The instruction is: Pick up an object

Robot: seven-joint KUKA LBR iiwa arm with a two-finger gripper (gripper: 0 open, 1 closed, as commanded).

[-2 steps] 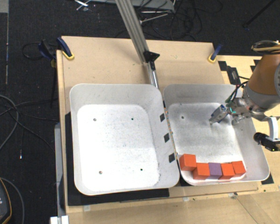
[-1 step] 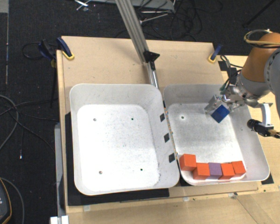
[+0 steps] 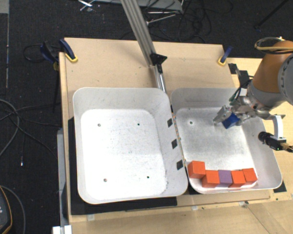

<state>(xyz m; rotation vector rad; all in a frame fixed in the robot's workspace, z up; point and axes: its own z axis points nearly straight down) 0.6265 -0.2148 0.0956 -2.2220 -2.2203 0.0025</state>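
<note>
My gripper (image 3: 230,119) hangs over the upper middle of the right bin (image 3: 205,130), on the grey arm (image 3: 268,82) that comes in from the right. A small blue block (image 3: 231,122) sits between its fingers, with a grey fingertip (image 3: 220,117) showing on its left side. The gripper is shut on this block. Along the near wall of the same bin lies a row of blocks: an orange block (image 3: 196,168), another orange block (image 3: 212,178), a purple block (image 3: 225,177) and two more orange ones, the last (image 3: 249,175) at the right end.
The left bin (image 3: 88,101) stands beside the right one on the wooden bench (image 3: 117,62). A slanted metal pole (image 3: 139,26) rises from the back, ending between the bins. Blue and yellow clamps (image 3: 68,50) grip the bench's far corners.
</note>
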